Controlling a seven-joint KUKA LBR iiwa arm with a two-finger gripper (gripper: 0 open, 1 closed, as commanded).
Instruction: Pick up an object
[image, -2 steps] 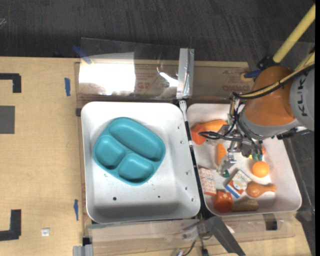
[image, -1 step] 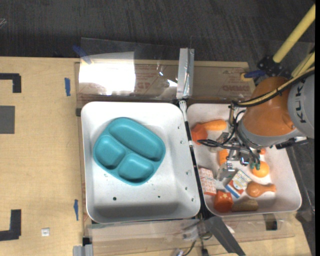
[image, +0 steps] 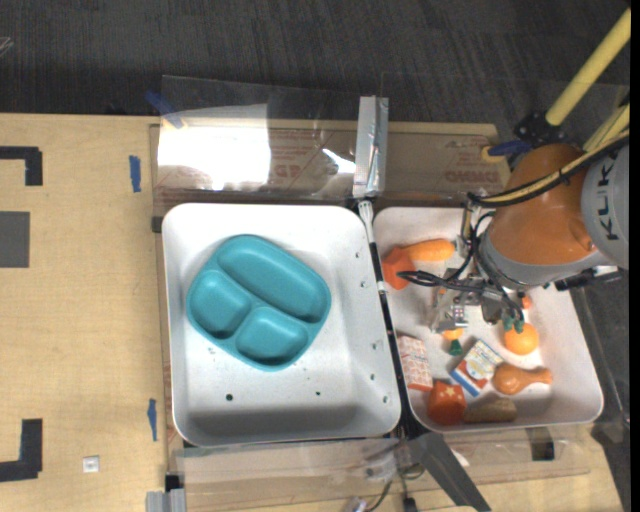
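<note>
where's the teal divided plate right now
The teal divided plate lies in the left white bin, slightly above that bin's middle in the camera view, well left of the gripper over the right bin.

Reaching in from right, orange-banded wrist (image: 540, 215) pointing steeply downward, hand (image: 462, 305) hanging low beneath it, wrist cables trailing alongside.

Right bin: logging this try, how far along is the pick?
Done: the arm has reached over the right bin. In hand: the end effector is low among the toys, near the carrot; no grasp is visible. Left: gripping and lifting one.
</note>
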